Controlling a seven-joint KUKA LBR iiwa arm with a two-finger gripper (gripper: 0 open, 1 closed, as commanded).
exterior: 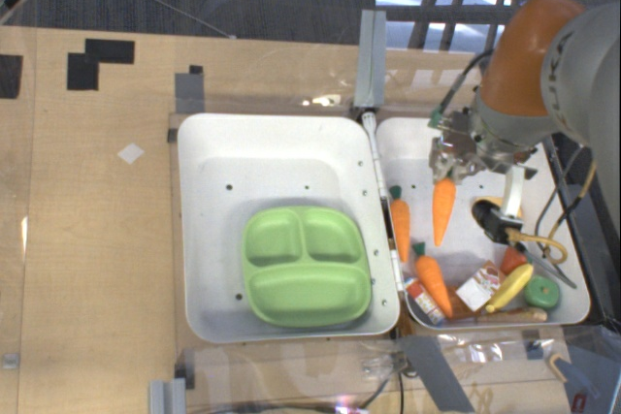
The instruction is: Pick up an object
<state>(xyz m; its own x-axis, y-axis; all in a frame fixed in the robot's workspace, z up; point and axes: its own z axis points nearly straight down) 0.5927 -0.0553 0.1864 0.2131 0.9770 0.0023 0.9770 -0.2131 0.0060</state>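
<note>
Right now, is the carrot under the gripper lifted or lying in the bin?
Lifted: the carrot hangs upright, top between the gripper fingers, over the right bin.

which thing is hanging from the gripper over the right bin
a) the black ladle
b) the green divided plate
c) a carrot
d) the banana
c: a carrot hangs point down from the gripper, its top end between the fingers, above the right bin; the green divided plate lies in the left bin, and the banana lies in the right bin's near corner.

Grey arm (587, 63), orange band, black cables.
</note>
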